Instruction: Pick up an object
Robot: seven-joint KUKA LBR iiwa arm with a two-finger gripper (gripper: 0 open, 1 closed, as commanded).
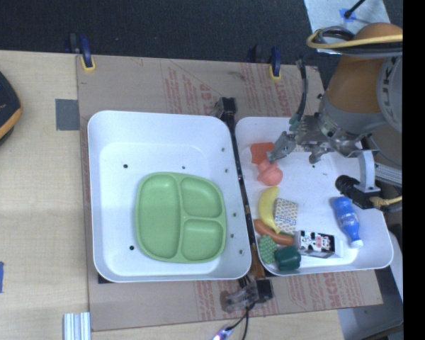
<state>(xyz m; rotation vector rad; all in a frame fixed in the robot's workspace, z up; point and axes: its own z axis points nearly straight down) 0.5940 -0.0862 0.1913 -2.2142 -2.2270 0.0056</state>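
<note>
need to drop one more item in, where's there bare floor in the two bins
Left bin: bare along its back and left sides around the green divided plate. Right bin: bare middle patch between banana and blue bottle. Crowded along its left wall and front left corner.

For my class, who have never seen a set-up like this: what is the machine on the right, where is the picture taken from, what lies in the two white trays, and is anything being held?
The picture comes from one camera fixed above a bench, looking down at a slant. The grey and orange machine on the right is a robot arm; its grasping part, the end effector, hangs over the right bin. I cannot tell whether it is open or shut, and nothing is visibly held. The left bin holds a green divided plate. The right bin holds small things: a red block, a pink ball, a banana, a blue bottle, a green cup and a small printed box.
</note>
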